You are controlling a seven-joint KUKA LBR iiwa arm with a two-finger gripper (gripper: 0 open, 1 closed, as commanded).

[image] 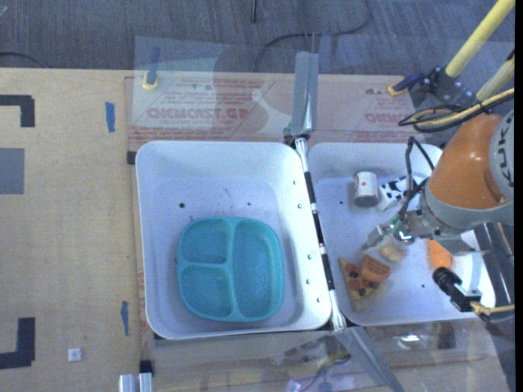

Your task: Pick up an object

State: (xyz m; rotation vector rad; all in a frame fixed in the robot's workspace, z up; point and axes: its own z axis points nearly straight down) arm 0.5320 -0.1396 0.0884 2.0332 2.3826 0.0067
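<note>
Two white bins sit side by side; the left bin (155,178) holds a teal divided tray (232,269). The arm (467,174) reaches over the right bin (339,166). Its gripper (395,232) hangs low; whether it grips anything cannot be told. A tan item (393,252) lies just near-side of it, touching or nearly so. A pizza-slice toy (365,278) lies further near-left, a small cup (364,189) far-left

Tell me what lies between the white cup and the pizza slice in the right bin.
In the camera view, the gripper sits between the white cup and the pizza slice, over a small tan piece.
</note>
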